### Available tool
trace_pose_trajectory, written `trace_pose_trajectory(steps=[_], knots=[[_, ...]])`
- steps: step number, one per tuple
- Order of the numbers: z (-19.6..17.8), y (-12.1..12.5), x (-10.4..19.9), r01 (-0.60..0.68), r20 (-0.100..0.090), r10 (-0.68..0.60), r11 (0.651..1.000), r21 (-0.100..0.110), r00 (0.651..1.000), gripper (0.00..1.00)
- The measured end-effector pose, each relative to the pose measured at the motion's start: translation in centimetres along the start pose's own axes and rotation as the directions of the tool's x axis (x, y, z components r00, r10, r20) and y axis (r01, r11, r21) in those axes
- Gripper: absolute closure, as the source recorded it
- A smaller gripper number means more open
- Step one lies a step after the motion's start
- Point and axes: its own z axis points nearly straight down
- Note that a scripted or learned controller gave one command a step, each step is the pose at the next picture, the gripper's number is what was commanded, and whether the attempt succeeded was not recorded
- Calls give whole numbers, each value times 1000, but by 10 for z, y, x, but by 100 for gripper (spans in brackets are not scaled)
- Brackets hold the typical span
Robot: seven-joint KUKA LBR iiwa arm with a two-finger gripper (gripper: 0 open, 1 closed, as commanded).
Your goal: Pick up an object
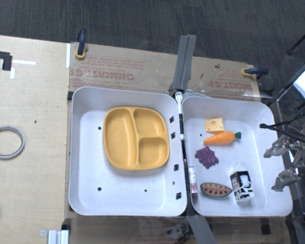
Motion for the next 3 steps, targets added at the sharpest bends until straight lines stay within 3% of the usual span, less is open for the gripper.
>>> trace_pose_trajectory(steps=[1,2,3], knots=[[139,36,-64,-271,0,271,962,0,962,0],[136,83,-156,-396,-8,396,918,3,918,0],[127,83,-158,-394,1,394,919,4,919,100]])
